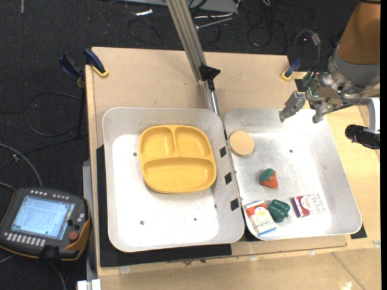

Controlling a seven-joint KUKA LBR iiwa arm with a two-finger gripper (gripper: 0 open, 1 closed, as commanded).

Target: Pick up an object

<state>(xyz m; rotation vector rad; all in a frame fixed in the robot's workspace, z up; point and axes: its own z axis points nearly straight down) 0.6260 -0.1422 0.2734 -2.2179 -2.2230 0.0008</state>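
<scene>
My gripper [304, 110] hangs open over the far edge of the right bin [326, 144], with nothing between its fingers. Below it in that bin lie a round tan disc [242, 143], a toy strawberry [268, 177], a dark green toy [279, 209], a small red and white carton [260, 217] and a red and white packet [308, 205]. The disc is the nearest of these, to the gripper's lower left. All lie well apart from the fingers.
A yellow divided plate [178, 159] lies in the left bin [121, 162]. A slanted metal pole [188, 29] crosses the bench from the top to the gap between the bins. A teach pendant [42, 220] sits off the bench at lower left.
</scene>
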